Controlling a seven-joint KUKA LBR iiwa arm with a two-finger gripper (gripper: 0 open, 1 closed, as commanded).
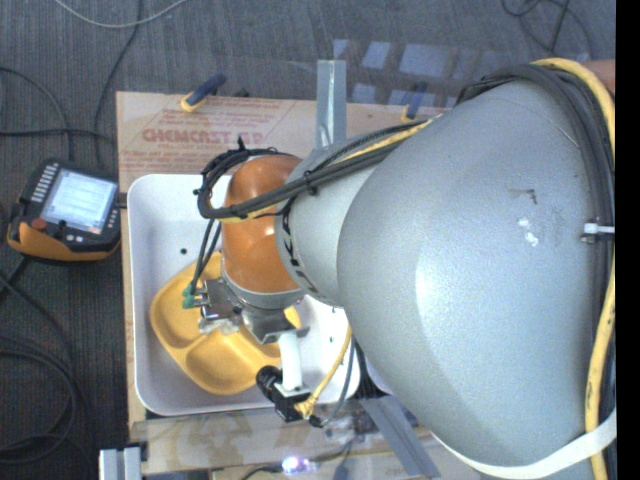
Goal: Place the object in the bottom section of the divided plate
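In the camera view the arm (pixel 470 268) sweeps in from the right and covers most of the bench, its orange band (pixel 255 228) sitting directly over the yellow divided plate (pixel 205 353), which is the landmark here. The plate lies in the left white bin (pixel 150 218), towards that bin's near edge, and the wrist hangs above the plate's far and right parts, presumably because the program has brought the tool over the plate to make the drop. The gripper (pixel 215 303) is tucked under the wrist at the plate's upper edge; whether it is released or clenched I cannot tell, since the wrist body hides its tips. A small green thing (pixel 189 296) shows just beside the gripper, over the plate's far-left rim; it may be the object, though it is too small and too hidden to be sure, and I cannot tell whether it is gripped or lying on the plate. The plate's near section, closest to the viewer, looks bare yellow, so I judge the placement not yet done. A handheld pendant (pixel 68 211) rests on the floor well left of the plate.
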